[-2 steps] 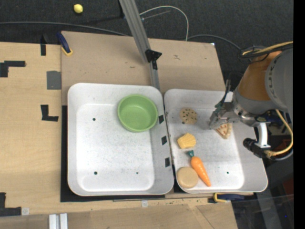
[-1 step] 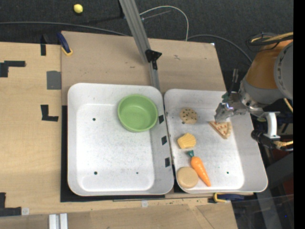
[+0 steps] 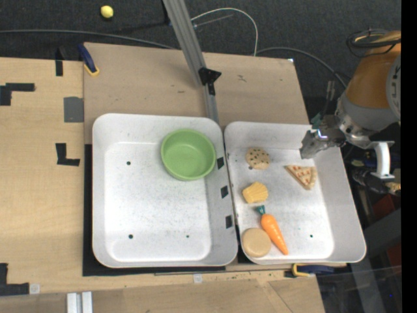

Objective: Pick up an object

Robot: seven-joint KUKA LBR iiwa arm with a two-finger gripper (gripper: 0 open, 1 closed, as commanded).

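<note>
The right bin (image 3: 326, 240) holds a cookie (image 3: 257, 158), a pizza slice (image 3: 301, 175), a yellow corn piece (image 3: 255, 192), an orange carrot (image 3: 273, 232) and a tan round bun (image 3: 256, 243). In the left bin (image 3: 130, 240) lies a green bowl (image 3: 188, 154) near the top right corner. My gripper (image 3: 311, 145) hangs over the right bin's upper right part, just above the pizza slice and to the right of the cookie. Nothing shows between its fingers.
A slanted metal pole (image 3: 189, 34) rises from behind the bins. Cables (image 3: 260, 41) run over the wooden board at the back. A yellow ball (image 3: 107, 11) lies on the dark floor at the top left. The grey arm with its orange band (image 3: 371, 83) stands at the right.
</note>
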